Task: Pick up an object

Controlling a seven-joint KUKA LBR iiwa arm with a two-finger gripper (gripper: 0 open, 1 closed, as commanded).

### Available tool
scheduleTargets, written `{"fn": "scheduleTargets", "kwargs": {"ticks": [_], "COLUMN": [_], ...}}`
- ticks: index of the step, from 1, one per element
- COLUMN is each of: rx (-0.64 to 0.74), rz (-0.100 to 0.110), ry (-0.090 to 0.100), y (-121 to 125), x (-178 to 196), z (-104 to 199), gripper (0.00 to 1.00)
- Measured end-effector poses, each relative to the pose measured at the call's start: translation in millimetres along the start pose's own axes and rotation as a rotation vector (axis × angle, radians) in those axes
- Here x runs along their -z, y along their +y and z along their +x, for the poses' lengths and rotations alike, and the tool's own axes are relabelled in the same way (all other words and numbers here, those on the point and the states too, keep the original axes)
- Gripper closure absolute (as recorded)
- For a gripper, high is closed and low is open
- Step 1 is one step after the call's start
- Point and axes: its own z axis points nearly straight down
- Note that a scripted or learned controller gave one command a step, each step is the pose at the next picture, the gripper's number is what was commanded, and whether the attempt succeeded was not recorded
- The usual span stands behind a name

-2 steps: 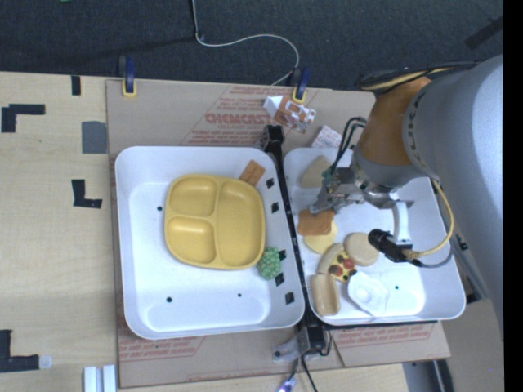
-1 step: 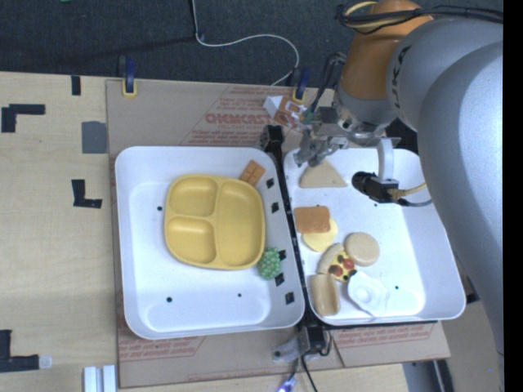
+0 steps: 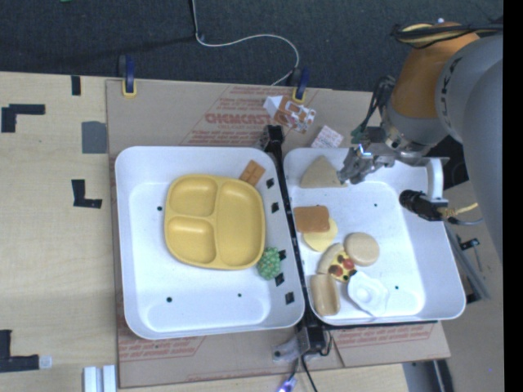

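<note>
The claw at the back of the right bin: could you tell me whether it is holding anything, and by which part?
It cannot be told: the claw sits at the tan wedge, but no grip is visible.

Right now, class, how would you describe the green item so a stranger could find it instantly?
Find the left bin, which holds a yellow tray. At the tray's lower right corner, against the wall between the bins, sits the broccoli. It is the only green, bumpy piece; the other food is tan, brown or white.
</note>
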Motion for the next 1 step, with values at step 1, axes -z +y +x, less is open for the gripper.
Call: {"fn": "scheduleTargets", "kwargs": {"ticks": [1], "rx": [0.007], "rz": [-0.002], "ry": [0.003], "y": [1.5], "x": [0.4], "z": [6.2], "gripper": [0.00]}}
